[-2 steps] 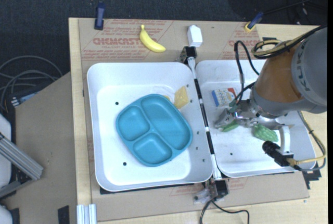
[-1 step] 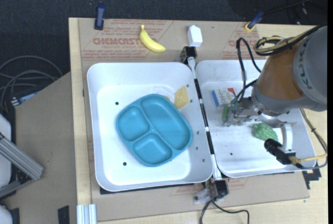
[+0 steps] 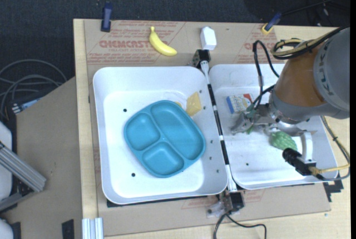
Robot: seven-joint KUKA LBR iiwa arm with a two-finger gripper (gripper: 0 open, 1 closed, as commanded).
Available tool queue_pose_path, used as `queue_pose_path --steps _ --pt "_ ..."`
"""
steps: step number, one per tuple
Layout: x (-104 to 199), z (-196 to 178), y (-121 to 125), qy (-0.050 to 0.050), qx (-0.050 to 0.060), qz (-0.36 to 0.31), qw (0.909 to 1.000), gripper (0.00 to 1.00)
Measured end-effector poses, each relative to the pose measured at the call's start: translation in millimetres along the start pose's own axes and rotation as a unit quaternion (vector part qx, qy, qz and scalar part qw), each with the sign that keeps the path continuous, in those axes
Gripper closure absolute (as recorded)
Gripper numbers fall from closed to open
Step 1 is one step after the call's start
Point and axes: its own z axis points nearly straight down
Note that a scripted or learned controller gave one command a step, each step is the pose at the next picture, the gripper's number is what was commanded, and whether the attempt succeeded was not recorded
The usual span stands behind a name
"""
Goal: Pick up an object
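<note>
My gripper (image 3: 243, 123) reaches down into the right bin (image 3: 261, 168), its metal tips low near the bin's left-centre floor, just below a small white packet with red and blue print (image 3: 237, 103). A pale green object (image 3: 282, 140) lies just right of the gripper, partly under the wrist. I see nothing clearly held between the tips. In the left bin (image 3: 111, 121) a blue divided plate (image 3: 162, 137) lies flat, with a tan sponge-like piece (image 3: 193, 103) at its upper right edge.
A yellow banana (image 3: 161, 43) and a white block (image 3: 208, 38) lie on the cardboard behind the bins. A blue clip (image 3: 106, 16) sits at the back left, another (image 3: 271, 23) at the back right. Cables (image 3: 278, 49) loop over the right bin's far side.
</note>
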Motion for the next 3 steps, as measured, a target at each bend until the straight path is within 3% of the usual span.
queue_pose_path --steps 1,2,3 --pt "-13 10 32 0.0 0.0 0.0 1.0 0.0" --pt "-13 0 32 -0.001 -0.001 0.0 1.0 1.0" --pt "67 -110 48 0.001 -0.001 -0.001 1.0 1.0"
